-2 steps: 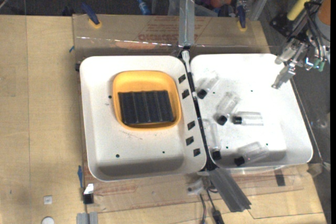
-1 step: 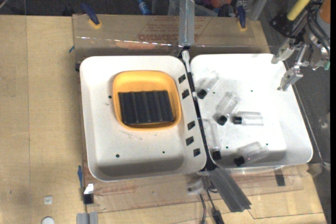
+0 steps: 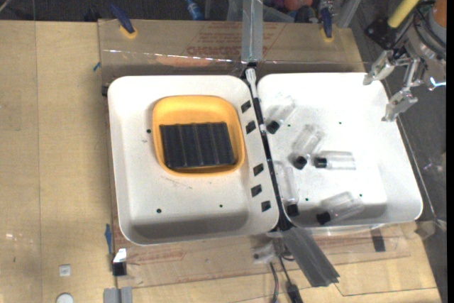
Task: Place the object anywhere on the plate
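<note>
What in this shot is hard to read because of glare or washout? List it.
Camera view: the clear vials in the right bin nearly vanish against the bright white floor, only their dark caps standing out; the gripper at the bin's far right corner is pale and soft-edged; the orange plate and its dark ribbed block read sharply.

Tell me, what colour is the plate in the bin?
The plate is orange-yellow, with a dark ridged block lying on it, seen clearly in the camera view.

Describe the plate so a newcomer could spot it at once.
Find the left white bin of the two. The plate lies in its middle: squarish, orange-yellow, with a dark ribbed slab on it. It is the one coloured item; the right bin holds clear vials.
</note>
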`<state>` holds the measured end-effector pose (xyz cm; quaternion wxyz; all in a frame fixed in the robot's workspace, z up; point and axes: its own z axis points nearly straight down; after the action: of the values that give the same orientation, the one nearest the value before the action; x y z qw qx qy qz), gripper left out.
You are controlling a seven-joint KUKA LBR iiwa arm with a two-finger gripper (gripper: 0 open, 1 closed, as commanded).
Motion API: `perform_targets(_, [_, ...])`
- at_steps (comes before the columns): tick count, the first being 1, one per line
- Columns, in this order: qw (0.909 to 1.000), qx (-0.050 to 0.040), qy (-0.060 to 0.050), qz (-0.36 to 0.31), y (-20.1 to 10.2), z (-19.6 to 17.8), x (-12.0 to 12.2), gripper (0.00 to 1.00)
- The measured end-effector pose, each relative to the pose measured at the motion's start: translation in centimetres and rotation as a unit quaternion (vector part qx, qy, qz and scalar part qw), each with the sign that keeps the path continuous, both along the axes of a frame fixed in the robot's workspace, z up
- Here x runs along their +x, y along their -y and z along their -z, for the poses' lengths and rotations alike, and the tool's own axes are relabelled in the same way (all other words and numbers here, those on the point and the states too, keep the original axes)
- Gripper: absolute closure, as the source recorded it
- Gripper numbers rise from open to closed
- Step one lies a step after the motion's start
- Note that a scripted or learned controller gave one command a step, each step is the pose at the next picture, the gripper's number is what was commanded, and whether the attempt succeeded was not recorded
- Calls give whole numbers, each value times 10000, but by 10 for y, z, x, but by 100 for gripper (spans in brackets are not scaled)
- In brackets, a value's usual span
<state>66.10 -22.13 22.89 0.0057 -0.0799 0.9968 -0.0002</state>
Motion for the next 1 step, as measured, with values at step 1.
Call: perform_targets(1, [9660,-20,1,-2584,0,15,8,0])
